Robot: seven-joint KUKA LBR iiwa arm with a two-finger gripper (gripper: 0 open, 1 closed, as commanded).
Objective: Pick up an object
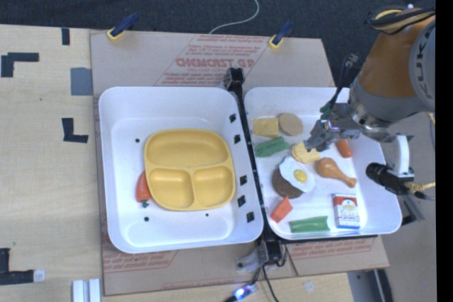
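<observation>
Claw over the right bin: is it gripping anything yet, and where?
Cannot be told. The claw hangs low by the yellow toy cheese piece in the right white bin, but no object visibly sits in it.

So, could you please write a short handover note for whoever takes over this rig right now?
Tool: low over the right bin, above the yellow wedge; whether it is open or shut cannot be told, and nothing is visibly held.
Right bin holds the toy food: cheese block, brown round, green piece, fried egg, drumstick, carrot piece, green bar, small carton.
Left bin: yellow divided plate, with an orange piece at its left edge.
Done: approach only. Left: grasp and lift one object.
</observation>
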